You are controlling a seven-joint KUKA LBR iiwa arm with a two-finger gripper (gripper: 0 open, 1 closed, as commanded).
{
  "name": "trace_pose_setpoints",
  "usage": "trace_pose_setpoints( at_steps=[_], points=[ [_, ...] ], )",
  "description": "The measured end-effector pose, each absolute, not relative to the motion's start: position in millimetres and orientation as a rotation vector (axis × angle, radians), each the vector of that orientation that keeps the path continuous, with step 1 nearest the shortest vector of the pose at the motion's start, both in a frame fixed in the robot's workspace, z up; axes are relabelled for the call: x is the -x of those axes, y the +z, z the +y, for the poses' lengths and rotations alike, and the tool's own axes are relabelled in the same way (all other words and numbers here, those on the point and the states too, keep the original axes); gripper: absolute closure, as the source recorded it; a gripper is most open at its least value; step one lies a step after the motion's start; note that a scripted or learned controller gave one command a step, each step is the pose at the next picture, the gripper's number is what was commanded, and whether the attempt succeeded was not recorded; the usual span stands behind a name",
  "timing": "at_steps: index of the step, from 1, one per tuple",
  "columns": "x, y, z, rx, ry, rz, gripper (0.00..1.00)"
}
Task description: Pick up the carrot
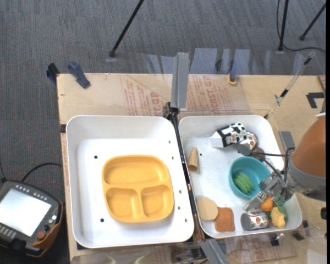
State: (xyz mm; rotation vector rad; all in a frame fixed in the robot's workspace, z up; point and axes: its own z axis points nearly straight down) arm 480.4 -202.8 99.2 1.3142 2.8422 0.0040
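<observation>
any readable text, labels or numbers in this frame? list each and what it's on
Red printed lettering on the cardboard sheet behind the bins: upside down and blurred, not legible.
Black arrow-like mark on the cardboard's far right corner: a sign, no words.
Black-and-white patterned carton in the right bin: any print too small to read.
Small patterned cup near the gripper: pattern only, nothing readable.
Handheld pendant screen at lower left: washed out white.

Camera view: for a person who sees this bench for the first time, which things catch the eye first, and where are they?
The yellow divided plate stands out most, lying alone in the left bin. Next comes the right bin, crowded with small things: a teal bowl holding something green, a cone near its left wall, and the orange carrot at the lower right. The arm's gripper is down in that corner, right by the carrot.
</observation>
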Motion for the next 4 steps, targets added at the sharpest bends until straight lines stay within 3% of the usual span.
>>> trace_pose_setpoints(
  at_steps=[1, 2, 3, 4],
  points=[
    [-480.7, 91, -184, -1.378, 0.006, 2.809, 0.0],
    [-481.8, 101, -180, -1.361, 0.011, 2.821, 1.0],
    [-477.6, 188, -194, -1.509, 0.003, 2.753, 1.0],
    [-477.0, 224, -211, -1.608, 0.002, 2.699, 1.0]
  ],
)
